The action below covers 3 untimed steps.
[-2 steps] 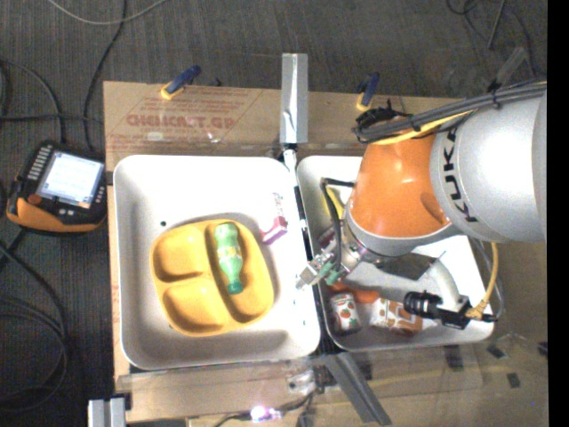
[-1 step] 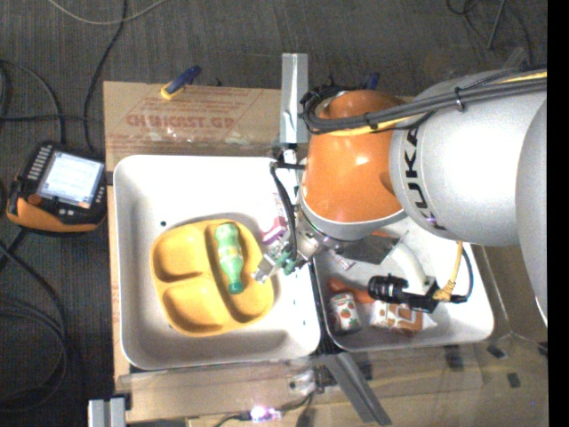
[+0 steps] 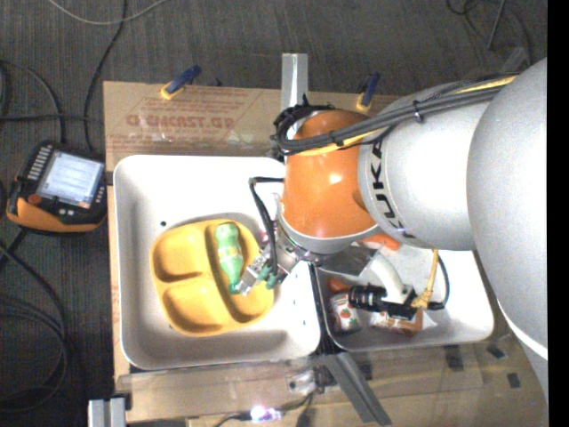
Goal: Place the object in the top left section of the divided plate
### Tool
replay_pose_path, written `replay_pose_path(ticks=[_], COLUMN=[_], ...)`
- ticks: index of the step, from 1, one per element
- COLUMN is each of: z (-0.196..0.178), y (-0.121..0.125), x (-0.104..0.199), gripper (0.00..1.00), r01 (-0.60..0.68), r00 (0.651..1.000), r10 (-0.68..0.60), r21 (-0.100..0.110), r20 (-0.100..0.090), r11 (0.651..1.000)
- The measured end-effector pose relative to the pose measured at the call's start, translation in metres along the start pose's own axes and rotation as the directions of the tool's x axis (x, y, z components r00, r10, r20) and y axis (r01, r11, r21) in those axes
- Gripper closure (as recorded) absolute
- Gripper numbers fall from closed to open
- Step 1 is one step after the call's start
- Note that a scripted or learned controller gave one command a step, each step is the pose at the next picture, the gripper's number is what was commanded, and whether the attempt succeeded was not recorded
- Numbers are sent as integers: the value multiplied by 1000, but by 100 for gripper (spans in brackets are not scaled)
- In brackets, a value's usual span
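In the left bin (image 3: 133, 327), the yellow divided plate (image 3: 178, 278) sits slightly tilted, and a green bottle (image 3: 228, 249) lies lengthwise in its far right section, its lower end meeting the gripper (image 3: 260, 274). The gripper hangs over the plate's right edge, just beside that end of the bottle. Whether the jaws are open, closed, or pinching the bottle's tip I cannot tell; the wrist's orange band (image 3: 324, 185) and the tangle of cable hide the fingertips too well.

As I judge it, the bottle is not yet in the top left section: the far left compartment (image 3: 180, 253) looks bare, with a ridge between it and the bottle. To do this step well, the grasp should be confirmed before any lift, then the bottle raised clear of the ridge, carried left, and lowered along the compartment's length so it does not straddle the divider or roll out.

Counting: two white bins, one divided plate with three sections, one green bottle, one arm. The right bin (image 3: 462, 327) holds several small items, partly hidden under the arm, too jumbled to count. One teach pendant (image 3: 60, 188) lies on the floor at far left.
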<state>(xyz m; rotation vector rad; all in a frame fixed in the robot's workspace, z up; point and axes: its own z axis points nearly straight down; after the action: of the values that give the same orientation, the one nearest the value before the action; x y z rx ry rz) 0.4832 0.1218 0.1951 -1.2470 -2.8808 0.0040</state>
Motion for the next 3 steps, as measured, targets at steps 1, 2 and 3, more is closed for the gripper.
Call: replay_pose_path(ticks=[1,2,3], z=[-9,-27,-31], y=[19,38,8], x=[21,20,7], gripper=[100,100,100], r01=[77,158,264], r00=[997,987,964], r10=[-77,-158,-264], r21=[-1,-1,-1], r20=[0,3,3], r11=[997,987,964])
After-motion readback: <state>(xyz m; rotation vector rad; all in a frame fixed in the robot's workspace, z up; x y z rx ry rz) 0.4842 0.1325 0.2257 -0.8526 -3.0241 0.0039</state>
